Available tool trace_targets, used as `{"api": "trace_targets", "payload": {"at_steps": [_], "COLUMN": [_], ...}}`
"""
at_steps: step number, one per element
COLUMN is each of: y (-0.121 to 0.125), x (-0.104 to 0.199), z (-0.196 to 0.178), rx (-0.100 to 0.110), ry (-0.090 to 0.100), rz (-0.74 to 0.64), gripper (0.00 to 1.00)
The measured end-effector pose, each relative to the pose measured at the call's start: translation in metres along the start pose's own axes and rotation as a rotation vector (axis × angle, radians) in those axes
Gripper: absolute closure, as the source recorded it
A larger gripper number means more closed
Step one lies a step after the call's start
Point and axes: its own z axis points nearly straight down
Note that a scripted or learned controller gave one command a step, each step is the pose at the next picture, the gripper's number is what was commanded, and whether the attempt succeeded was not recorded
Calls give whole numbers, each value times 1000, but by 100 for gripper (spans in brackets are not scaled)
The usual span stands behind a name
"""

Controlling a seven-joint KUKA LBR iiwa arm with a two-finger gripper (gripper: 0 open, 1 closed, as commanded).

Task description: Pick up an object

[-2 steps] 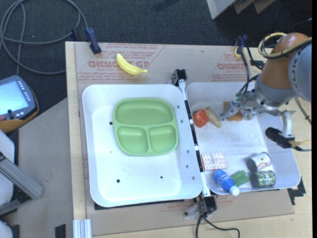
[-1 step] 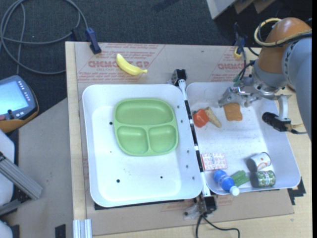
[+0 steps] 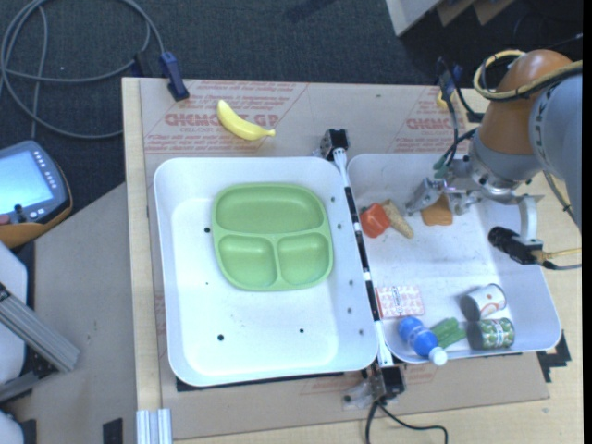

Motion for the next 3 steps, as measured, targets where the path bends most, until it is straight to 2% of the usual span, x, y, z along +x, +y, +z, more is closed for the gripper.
{"api": "trace_targets", "payload": {"at_steps": [1,2,3], "y": [7,-21,3], "x": [-41,28,0], "z": [0,0,-1], "rx": [-3,0,-3], "ry": [-2,1,-2], "rz": [0,-1,0], "gripper": [0,0,0]}}
